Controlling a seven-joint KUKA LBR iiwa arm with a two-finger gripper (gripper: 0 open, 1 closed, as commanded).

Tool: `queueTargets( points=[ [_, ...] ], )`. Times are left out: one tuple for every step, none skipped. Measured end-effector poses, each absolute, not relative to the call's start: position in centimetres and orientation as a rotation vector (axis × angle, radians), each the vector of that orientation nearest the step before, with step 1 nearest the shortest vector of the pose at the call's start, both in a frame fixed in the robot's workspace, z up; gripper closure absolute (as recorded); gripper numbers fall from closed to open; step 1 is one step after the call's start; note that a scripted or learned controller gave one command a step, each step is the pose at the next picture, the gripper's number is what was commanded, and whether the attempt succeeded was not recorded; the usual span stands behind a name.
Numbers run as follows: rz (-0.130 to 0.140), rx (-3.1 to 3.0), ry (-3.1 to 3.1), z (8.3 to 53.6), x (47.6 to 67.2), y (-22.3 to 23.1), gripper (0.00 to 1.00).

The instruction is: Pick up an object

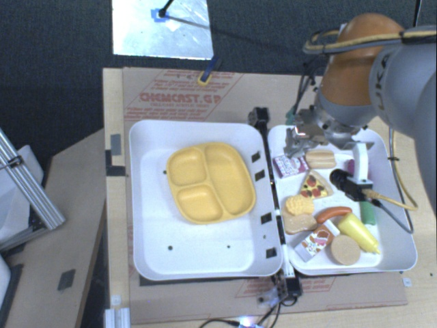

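Gripper [295, 141] first: from my seat I see the grey two-finger metal claw low over the far left corner of the right-hand shallow white plastic bin [403, 248], hanging under the arm's grey wrist and orange band. I cannot tell whether it is apart or together; the metal there blurs into one pale block, and I see nothing clamped in it.

What I judge the nearest candidates lie just toward me from it. The small pink-and-white printed packet [287, 165] sits right below the claw in this view, near touching or just beside. The tan bread-roll-shaped toy [320, 159] lies just to the claw's right, its long axis running left to right across the bin. So the coming move, as I read it, turns on a short drop and a slight shift toward the bin's middle.

Further along the same bin lie a toy pizza wedge [315, 184], a yellow crinkled piece [299, 204], a red sausage [332, 214], a yellow banana-like piece [360, 232] and a round tan disc [345, 250], crowded together and touching in places.

The left-hand white bin [147, 203] holds a yellow three-compartment plastic tray [208, 182], well apart from the claw.

Hidden: the wrist covers the right bin's far edge, so whatever lies under it I cannot make out.
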State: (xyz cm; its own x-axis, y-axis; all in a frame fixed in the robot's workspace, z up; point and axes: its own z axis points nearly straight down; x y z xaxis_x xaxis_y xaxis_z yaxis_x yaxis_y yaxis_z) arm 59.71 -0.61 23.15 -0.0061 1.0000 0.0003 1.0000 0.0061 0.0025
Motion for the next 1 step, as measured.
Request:
queueTargets(
  points=[
    [-0.001,2.221,2.222,22.80,58.10,-1.43,1.00]
  ],
)
